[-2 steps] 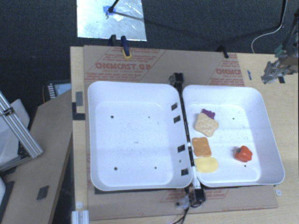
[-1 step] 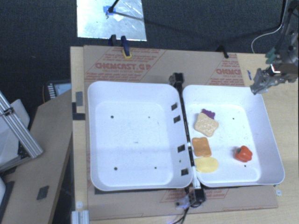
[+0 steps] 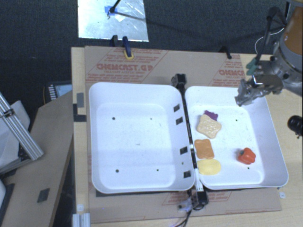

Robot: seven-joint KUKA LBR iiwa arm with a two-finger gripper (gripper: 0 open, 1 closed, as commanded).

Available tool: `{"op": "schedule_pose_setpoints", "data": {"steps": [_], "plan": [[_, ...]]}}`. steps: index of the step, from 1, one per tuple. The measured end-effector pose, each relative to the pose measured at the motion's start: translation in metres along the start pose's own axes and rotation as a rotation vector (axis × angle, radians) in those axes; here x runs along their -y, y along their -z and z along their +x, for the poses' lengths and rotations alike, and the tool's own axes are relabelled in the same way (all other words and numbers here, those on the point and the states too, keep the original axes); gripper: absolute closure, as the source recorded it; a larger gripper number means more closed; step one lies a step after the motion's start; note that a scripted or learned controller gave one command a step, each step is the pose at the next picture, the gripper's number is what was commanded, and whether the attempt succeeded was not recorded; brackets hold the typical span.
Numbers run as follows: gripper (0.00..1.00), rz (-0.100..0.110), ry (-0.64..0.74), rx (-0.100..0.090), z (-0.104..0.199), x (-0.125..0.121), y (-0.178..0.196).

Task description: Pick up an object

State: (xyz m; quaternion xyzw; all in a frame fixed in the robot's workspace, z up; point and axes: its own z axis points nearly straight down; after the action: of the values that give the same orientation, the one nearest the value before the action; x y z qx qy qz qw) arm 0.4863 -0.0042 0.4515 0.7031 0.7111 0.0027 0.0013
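Note:
The right bin (image 3: 270, 126) holds a tan cracker-shaped piece (image 3: 209, 126), a purple piece (image 3: 211, 115) just behind it, an orange square piece (image 3: 204, 148), a yellow round piece (image 3: 209, 166) and a red pepper-like piece (image 3: 246, 156). My gripper (image 3: 244, 98) hangs over the bin's back right part, above and to the right of the purple piece. Nothing shows between its fingers.
The left bin (image 3: 94, 126) lies beside the right one, joined by a black clip strip (image 3: 187, 131). Both rest on a cardboard sheet (image 3: 123, 63). A shiny metal plate (image 3: 112, 12) lies beyond the bench. An aluminium rail (image 3: 16, 126) stands at the left edge.

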Motion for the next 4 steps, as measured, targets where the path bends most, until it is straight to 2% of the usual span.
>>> {"op": "schedule_pose_setpoints", "data": {"steps": [2,3,4], "plan": [[1.0,0.002,-0.004,-0.001,0.154,-0.002,0.081],[1.0,0.003,-0.002,-0.001,0.217,-0.003,0.083],[1.0,0.004,-0.005,0.0,0.24,-0.003,0.083]]}}
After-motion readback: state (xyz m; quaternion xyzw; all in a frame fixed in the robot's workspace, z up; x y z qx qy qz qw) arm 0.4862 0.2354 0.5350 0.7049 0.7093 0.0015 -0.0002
